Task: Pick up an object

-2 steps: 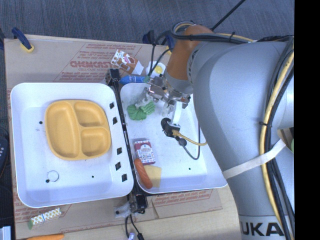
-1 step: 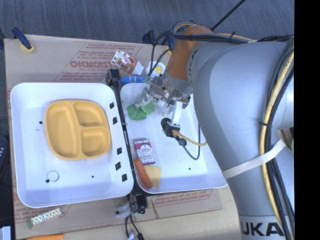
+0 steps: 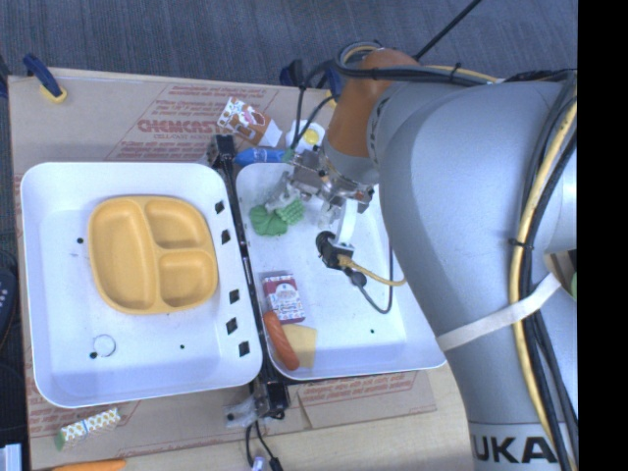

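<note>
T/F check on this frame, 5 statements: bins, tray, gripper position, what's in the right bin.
1. The yellow divided tray lies in the left bin. True.
2. The gripper is over the left bin. False: it is at the far end of the right bin, beside the green object.
3. A small red packet lies in the right bin. True.
4. The tray holds the hot dog. False: the hot dog lies at the near end of the right bin, next to a yellow block.
5. The red packet is held by the gripper. False: it lies on the bin floor, apart from the gripper.
</note>
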